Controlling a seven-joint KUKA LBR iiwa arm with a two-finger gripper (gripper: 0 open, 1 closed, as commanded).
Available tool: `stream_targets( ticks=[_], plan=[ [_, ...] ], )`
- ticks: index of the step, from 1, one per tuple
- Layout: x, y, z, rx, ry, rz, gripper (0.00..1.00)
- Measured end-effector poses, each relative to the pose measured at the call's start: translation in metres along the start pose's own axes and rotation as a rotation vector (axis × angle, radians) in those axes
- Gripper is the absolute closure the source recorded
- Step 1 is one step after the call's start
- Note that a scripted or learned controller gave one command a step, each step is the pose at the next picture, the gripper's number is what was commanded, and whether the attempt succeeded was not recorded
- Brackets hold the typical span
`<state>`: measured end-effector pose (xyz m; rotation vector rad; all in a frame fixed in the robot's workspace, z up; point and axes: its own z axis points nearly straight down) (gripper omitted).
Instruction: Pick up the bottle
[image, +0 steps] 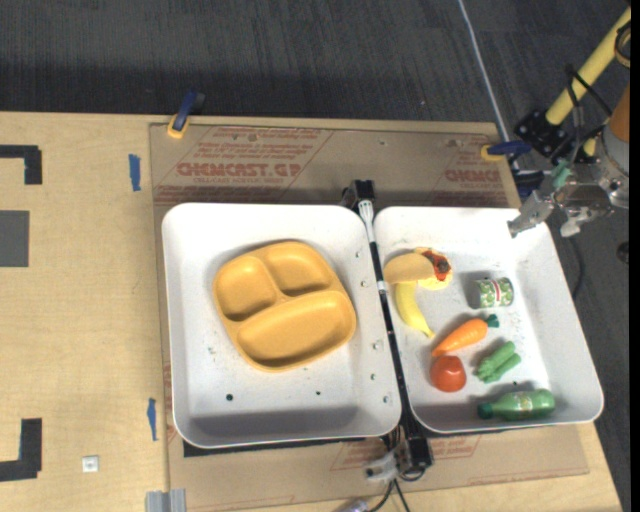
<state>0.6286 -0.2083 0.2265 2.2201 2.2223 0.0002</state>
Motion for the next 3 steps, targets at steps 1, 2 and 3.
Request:
stream_targets(
  ticks=[1,2,3],
  plan=[
    [0.042,-0.063,0.098,0.000,0.000,-0.148,0.00],
    [0.043,-0.143,0.139,-0.006,-0.002,-0.291,0.00],
    [0.089,-0.148,-0.074,-0.002,-0.001,-0.267,0.00]
  ],
)
